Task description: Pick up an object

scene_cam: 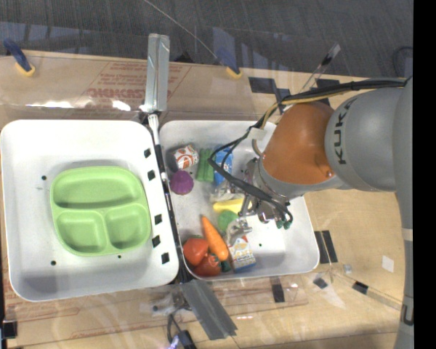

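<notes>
The right bin [298,246] holds a heap of toy food. An orange carrot [215,238] lies slantwise above a red tomato [195,251]. A small printed carton [242,254] sits by the bin's front wall. A yellow piece [227,206] and a green piece [226,219] lie in the middle. Further back are a purple ball [181,183], a white and red can [185,156], a green item [206,164] and a blue packet [224,163]. My gripper [237,230] hangs low over the heap, between the carrot and the carton, under the orange wrist band [298,147].
The left bin [18,195] holds a light green divided tray [99,209]. A grey divider post [158,71] stands at the back between the bins. My arm [370,137] covers the right bin's back right part. Cables [316,86] arch above the wrist.
</notes>
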